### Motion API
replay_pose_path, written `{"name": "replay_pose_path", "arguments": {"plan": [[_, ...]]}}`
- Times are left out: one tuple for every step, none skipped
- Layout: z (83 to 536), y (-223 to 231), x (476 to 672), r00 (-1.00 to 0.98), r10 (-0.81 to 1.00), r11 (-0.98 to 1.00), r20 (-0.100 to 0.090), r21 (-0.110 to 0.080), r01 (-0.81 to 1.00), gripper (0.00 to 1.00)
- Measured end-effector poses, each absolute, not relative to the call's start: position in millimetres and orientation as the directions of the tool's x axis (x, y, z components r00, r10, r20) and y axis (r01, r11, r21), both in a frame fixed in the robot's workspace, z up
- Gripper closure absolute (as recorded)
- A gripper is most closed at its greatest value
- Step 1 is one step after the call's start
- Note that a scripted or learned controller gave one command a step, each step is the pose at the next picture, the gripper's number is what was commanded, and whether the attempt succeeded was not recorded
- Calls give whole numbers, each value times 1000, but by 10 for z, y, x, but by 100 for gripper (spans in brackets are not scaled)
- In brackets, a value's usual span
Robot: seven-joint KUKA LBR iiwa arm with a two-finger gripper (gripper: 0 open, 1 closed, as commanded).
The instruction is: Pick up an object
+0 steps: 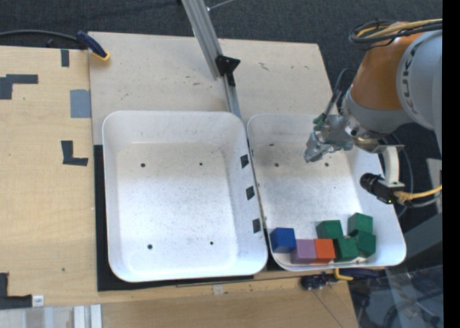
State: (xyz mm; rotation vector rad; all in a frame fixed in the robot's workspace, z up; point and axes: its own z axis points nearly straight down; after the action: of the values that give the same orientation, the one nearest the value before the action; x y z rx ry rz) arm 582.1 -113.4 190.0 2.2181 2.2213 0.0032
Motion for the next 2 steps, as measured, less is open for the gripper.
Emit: {"name": "replay_pose_path", "arguments": {"plan": [[2532, -1116, 5869, -2, 1000, 2, -1, 6, 1000, 100], [2415, -645, 5875, -5, 1000, 5, 0, -1, 1000, 100]]}}
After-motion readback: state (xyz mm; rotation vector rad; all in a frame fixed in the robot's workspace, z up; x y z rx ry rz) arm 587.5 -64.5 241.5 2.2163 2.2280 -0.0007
